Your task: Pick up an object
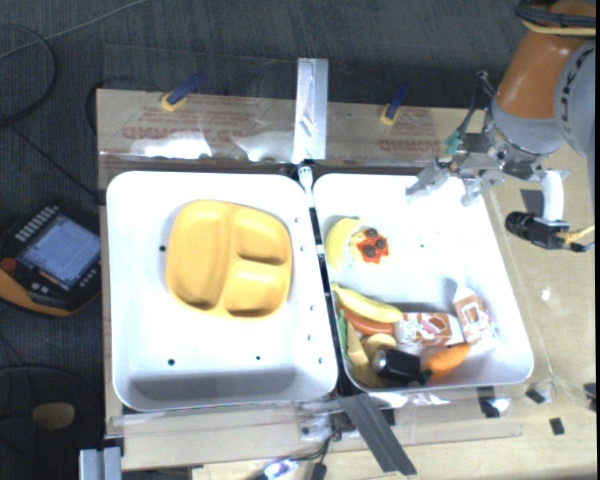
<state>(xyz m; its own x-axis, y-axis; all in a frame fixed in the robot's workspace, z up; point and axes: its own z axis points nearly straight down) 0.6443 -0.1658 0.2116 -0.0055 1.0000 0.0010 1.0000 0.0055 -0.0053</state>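
My gripper (446, 185) hangs over the far edge of the right bin (500, 258), its two fingers spread open with nothing between them. Toys are piled in that bin's near half: a yellow banana (366, 308), a brown and white snack packet (442, 325), an orange carrot-like piece (446, 360) and a black object (400, 367). Against the bin's left wall lies a yellow and white toy with red and black spots (357, 240). All of these lie below and to the left of the gripper, apart from it.
A yellow divided plate (227, 258) lies upside-down in the left bin (130, 298). A metal divider post (311, 108) stands at the back between the bins. A handheld pendant (45, 258) lies on the floor at left.
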